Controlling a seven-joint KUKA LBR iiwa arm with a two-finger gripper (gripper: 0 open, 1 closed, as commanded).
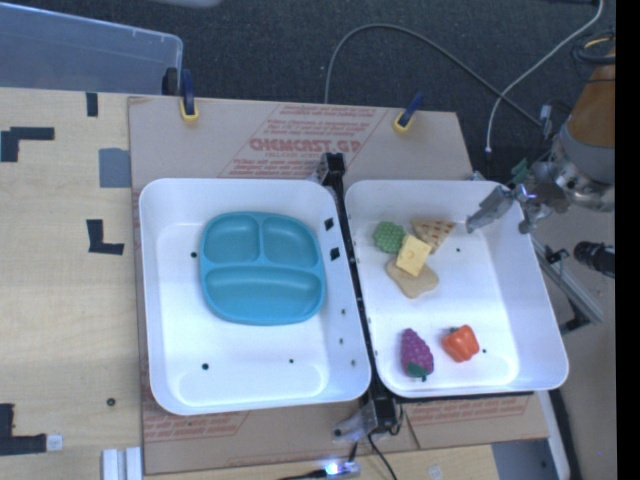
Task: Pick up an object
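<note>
One "CHEMCAST GP" cardboard sheet (300, 143) underneath bins (170, 368).

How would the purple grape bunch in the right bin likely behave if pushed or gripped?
The grape bunch looks like a moulded toy, so probably stiff and light. Its bumpy, rounded shape may let it rock or slip from two fingers. Lying free near the red pepper, it would probably slide easily.

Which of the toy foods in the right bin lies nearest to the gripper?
The tan waffle wedge, at the cluster's upper right, lies nearest the gripper; the grapes and red pepper lie farther.
</note>
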